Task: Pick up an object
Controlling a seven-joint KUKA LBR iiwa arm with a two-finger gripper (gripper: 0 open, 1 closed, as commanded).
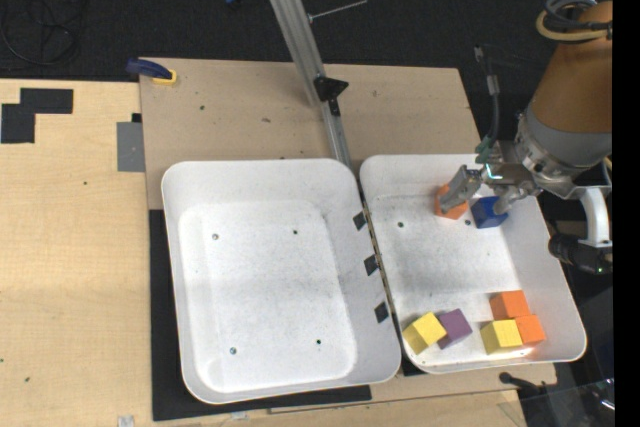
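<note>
My gripper hangs low over the back of the right bin, with its fingers spread open. An orange block lies at the tip of the left finger, and a blue block sits by the right one. I see only white bin floor in the gap between the two fingers. Near the bin's front lie a yellow block, a purple block, a second yellow block and two orange blocks.
The left bin stands beside the right one, with black clips along their shared rim. A slanted metal rail rises behind the bins. The arm's orange band and grey wrist stand over the right bin's far right edge.
</note>
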